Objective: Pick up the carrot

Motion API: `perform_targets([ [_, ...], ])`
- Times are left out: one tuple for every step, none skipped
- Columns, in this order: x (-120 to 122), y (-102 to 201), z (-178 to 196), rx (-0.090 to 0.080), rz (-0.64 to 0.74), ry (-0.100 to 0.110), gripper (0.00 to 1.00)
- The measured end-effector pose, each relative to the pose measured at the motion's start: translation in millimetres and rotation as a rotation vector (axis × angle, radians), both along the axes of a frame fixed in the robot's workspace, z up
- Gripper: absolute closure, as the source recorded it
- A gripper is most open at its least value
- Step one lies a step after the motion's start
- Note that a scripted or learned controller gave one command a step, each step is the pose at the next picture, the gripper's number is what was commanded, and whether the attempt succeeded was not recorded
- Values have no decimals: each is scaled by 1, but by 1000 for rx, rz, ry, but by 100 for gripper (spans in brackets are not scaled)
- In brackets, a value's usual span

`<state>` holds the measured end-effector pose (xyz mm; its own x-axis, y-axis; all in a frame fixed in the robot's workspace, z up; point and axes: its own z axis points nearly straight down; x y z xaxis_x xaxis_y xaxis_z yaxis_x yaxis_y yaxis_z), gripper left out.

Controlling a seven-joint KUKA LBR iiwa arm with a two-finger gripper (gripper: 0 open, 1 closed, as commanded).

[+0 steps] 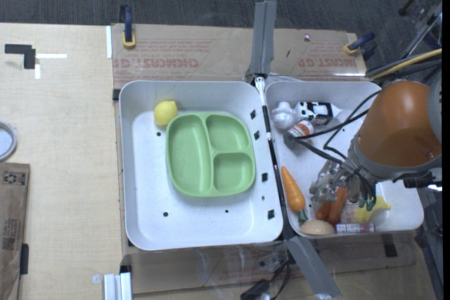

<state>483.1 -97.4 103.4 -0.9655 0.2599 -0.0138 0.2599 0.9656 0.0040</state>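
Wooden bench under two white bins, arm reaching in at the right of the frame.

From my screen, the left bin (140, 221) holds a green divided tray (211, 153) and a yellow lemon (165, 112) at its upper left corner, well clear of the work. Over the right bin (401, 218) the arm's orange band (401, 126) hides much of the floor. Below it the gripper (337, 193) hangs among clutter at lower centre, just right of the carrot (292, 190), which lies slantwise against the bin's left wall. I cannot tell whether the jaws are spread or closed; cables and small toys blur them.
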Motion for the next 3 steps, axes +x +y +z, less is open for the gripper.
perform_targets([
  [-4,137,88,1,-170,13,100],
  [-3,128,104,-4,480,9,100],
  [16,81,112,-4,518,10,100],
])
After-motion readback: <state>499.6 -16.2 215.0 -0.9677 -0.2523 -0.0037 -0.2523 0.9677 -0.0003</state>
